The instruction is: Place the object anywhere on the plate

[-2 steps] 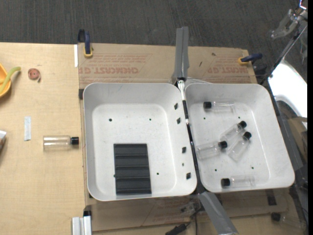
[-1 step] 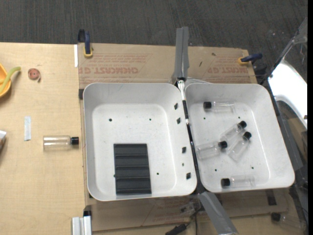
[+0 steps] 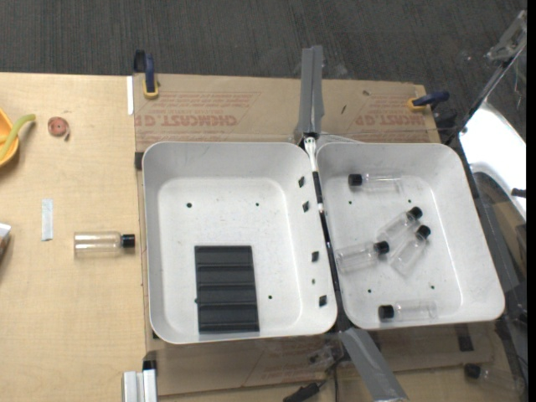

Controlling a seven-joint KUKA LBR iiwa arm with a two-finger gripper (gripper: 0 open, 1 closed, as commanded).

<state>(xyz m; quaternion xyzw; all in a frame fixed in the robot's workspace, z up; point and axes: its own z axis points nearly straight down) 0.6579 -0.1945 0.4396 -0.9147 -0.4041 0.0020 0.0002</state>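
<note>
Clear vials (image 3: 394, 237) in right bin (image 3: 469, 224), black ridged plate (image 3: 226, 289) in left bin (image 3: 167, 224).

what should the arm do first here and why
Probably come in over the right bin and line up above the lone vial near its back. It lies apart from the others, while the dark ridged plate waits in the left bin.

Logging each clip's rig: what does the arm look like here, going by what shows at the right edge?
Beside the right bin, at the view's right edge, sits a smooth, rounded shell, pale grey to white and glossy. It is probably part of the arm's casing, though I cannot be sure. No cables or markings can be made out on it.
</note>
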